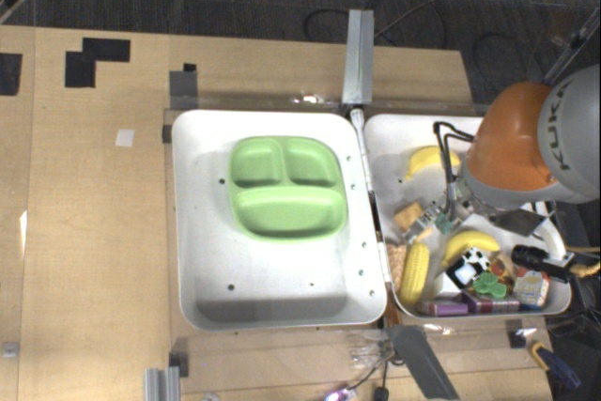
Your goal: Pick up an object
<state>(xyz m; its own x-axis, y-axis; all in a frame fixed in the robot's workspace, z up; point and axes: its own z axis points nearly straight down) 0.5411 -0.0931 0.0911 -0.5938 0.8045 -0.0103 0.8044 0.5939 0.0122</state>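
Here the gripper (439, 219) is low in the right bin (385, 141), between a banana (424, 162) and a corn cob (414, 267); whether the jaws are apart, I cannot tell.

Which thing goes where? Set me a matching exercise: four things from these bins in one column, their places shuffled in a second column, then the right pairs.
Things
1. green plastic divided tray
2. yellow corn cob
3. purple marker pen
4. yellow banana by the arm's orange band

Places
A. along the right bin's near edge
B. upper part of the right bin
C. middle of the left bin
D. right bin's near left corner, upright along the divider

Pairs: 1-C, 2-D, 3-A, 4-B
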